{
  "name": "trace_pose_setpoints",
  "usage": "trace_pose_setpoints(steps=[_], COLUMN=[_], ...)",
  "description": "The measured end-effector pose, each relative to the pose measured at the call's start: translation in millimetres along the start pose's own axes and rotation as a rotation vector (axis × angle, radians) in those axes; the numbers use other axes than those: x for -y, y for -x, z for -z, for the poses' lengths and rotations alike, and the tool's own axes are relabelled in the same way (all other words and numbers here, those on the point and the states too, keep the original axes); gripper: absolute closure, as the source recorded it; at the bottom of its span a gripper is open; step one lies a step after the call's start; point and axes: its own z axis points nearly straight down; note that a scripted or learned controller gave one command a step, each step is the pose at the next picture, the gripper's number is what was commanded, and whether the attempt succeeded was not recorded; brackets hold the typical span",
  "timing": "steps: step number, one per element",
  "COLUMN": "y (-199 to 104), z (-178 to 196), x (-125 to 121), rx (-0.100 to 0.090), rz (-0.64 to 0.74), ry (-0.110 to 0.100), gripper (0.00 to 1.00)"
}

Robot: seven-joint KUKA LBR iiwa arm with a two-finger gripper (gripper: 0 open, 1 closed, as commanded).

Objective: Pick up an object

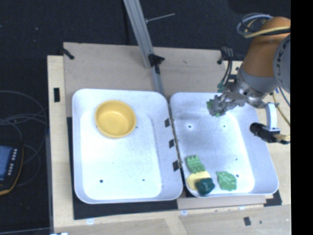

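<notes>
Jaws (215, 106), state indiscernible, above right bin's (254, 131) far end; green pieces (195, 164) lie at near edge, so advise travelling nearward, centring over one, descending straight.

bowl (115, 118): plain yellow
bins (122, 180): white, faintly speckled
blocks (195, 164): green
arm (261, 48): orange band
bench (107, 67): beige

Loose objects lying in the two bins

A yellow bowl (115, 118) is sitting upright in the left bin's far corner; two green pieces (195, 164) (226, 180) and a yellow-and-dark-green block (201, 183) are clustering at the right bin's near edge.
</notes>
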Motion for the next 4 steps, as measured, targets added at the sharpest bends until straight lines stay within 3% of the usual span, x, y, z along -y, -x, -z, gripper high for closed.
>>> trace_pose_setpoints(steps=[1, 3, 4], y=[0.6, -109.0, -162.3], z=[32.6, 30.8, 38.8], x=[-0.7, -28.7, -26.7], rx=[0.000, -0.002, -0.002], rz=[0.000, 0.005, 0.005], ry=[-0.001, -0.004, -0.004], gripper=[1.00, 1.00, 1.00])
